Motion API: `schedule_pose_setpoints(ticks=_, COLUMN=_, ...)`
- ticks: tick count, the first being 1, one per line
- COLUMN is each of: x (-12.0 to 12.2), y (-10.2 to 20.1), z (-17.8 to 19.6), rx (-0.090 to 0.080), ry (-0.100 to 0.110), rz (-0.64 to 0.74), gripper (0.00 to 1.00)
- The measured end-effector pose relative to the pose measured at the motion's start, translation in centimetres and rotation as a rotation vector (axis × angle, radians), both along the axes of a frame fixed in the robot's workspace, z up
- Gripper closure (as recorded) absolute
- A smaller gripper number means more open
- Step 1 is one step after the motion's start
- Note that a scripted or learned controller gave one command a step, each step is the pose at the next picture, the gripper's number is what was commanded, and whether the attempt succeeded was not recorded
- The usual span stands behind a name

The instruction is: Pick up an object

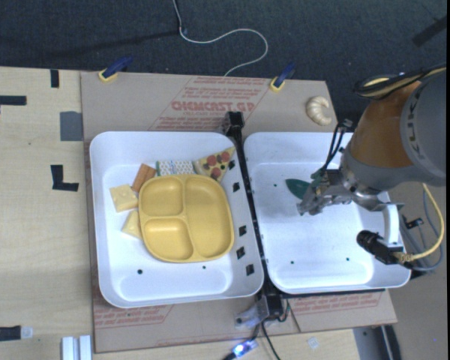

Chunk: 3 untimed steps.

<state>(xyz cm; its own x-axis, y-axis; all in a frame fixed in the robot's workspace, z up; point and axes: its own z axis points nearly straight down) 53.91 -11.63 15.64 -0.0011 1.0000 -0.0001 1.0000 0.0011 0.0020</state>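
The gripper hung low in the right bin, its dark metal fingers pointing toward the bin's middle, and whether they stood apart or together could not be told at this size. A small dark green object, flat and roughly wedge-shaped, lay on the bin floor just beside the fingertips, touching or nearly so; no part of it showed between the fingers. Behind the gripper the arm rose grey with an orange band, cut off by the frame, with a black fitting and yellow cable hanging near the bin's right rim.

The left bin, smooth white plastic like its neighbour, held a yellow divided plate with three compartments and rounded corners. Partly hidden under its upper and left edges were several flat pieces: a pale square cracker-like tile, a brown strip, a patterned card and a speckled wedge like a pizza slice; their details were too small to make out.

Both bins sat on a brown cardboard sheet printed in red; the lettering read upside down and was too blurred to read with confidence. Blue and yellow clamps pinned its far corners, a thin white cable looped across the dark carpet beyond, and a small beige lump rested near the far right corner.
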Motion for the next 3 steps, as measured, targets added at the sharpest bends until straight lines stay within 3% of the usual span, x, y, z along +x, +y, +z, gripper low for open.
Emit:
schedule_pose_setpoints(ticks=1, x=0.4, y=1.1, z=5.1, rx=0.000, ry=0.000, rz=0.002, gripper=1.00)
schedule_pose_setpoints(ticks=2, x=0.4, y=1.2, z=6.9, rx=0.001, ry=0.002, rz=0.001, gripper=1.00)
schedule_pose_setpoints(ticks=3, x=-2.5, y=4.3, z=5.7, rx=0.001, ry=0.007, rz=0.001, gripper=1.00)
